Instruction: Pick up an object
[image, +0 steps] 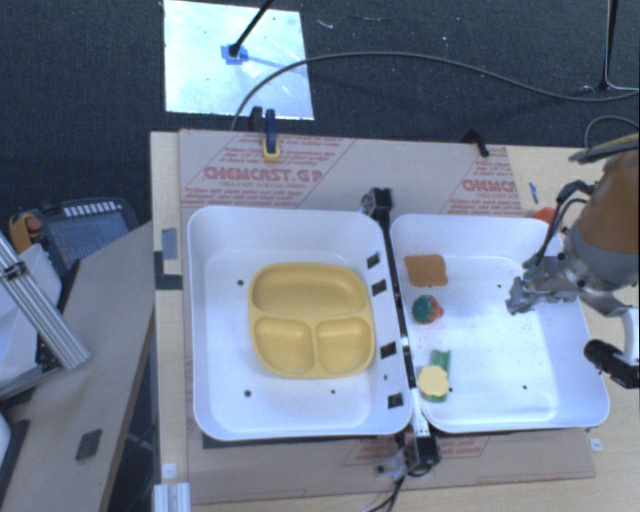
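Toy food pieces are the candidates for this pick, all lying in the right bin (570, 400) well to the left of the claw (522, 297): a brown toast-like slab (425, 269) farthest up, a small red-and-green round piece (427, 309) nearest the claw's own level, and a yellow disc with a green bit (434, 379) lower down by the dividing wall; they look light, rigid and smooth plastic, so likely to slip or skate on the white floor; the round piece offers the best purchase across its middle, whereas the flat slab and disc would need pinching by their thin edges; the claw hangs low over bare bin floor, and whether it is wide or narrow I cannot tell; nothing stands between it and the toys; beyond them, in the left bin (215, 330), sits a yellow divided plate (311, 319), out of the way.
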